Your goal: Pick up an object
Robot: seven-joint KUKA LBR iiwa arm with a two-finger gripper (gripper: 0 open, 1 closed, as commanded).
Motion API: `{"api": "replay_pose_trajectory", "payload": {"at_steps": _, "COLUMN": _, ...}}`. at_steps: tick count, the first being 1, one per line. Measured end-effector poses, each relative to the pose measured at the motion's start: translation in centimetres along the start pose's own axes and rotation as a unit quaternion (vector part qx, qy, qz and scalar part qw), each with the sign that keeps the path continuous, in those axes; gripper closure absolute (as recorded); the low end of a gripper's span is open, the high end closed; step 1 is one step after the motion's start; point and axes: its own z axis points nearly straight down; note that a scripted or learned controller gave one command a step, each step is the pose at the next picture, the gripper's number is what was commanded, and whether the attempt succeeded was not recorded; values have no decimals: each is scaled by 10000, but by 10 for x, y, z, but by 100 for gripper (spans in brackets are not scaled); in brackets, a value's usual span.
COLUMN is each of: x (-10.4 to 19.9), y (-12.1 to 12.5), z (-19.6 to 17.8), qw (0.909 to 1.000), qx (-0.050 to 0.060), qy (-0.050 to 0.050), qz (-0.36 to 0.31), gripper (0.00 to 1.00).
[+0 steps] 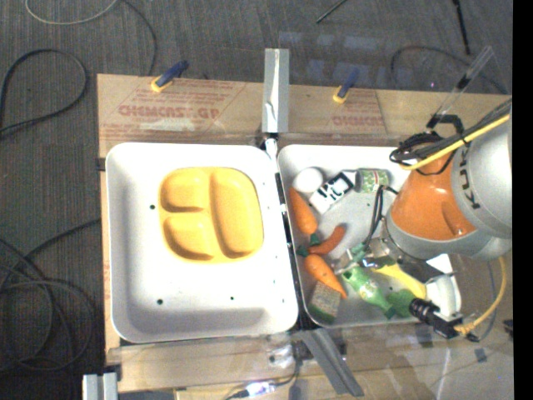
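The right bin [366,158] holds a jumble of objects. Three orange carrots lie at its left: one [301,211] along the left wall, one [334,239] in the middle, one [325,275] lower down. At the back are a white ball [308,178], a white and black box [334,189] and a green can [372,178]. A green packet [367,286] and a yellow piece [405,281] lie near the front. My gripper [370,258] hangs low over the green packet, below the orange wrist band [425,207]. The wrist hides what lies under it.
The left bin [133,307] holds a yellow divided plate [211,213]. A dark green block [324,305] rests in the right bin's front left corner, and a white cup [442,291] at its front right. A metal bar [276,90] stands behind the bins.
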Motion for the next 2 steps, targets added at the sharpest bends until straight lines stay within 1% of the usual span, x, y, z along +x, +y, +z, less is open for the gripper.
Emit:
{"api": "replay_pose_trajectory", "payload": {"at_steps": 1, "x": 107, "y": 52, "z": -91, "qw": 9993, "qx": 136, "qy": 79, "qz": 343, "gripper": 100}}
{"api": "replay_pose_trajectory", "payload": {"at_steps": 2, "x": 166, "y": 70, "z": -91, "qw": 9997, "qx": 133, "qy": 76, "qz": -198, "gripper": 100}}
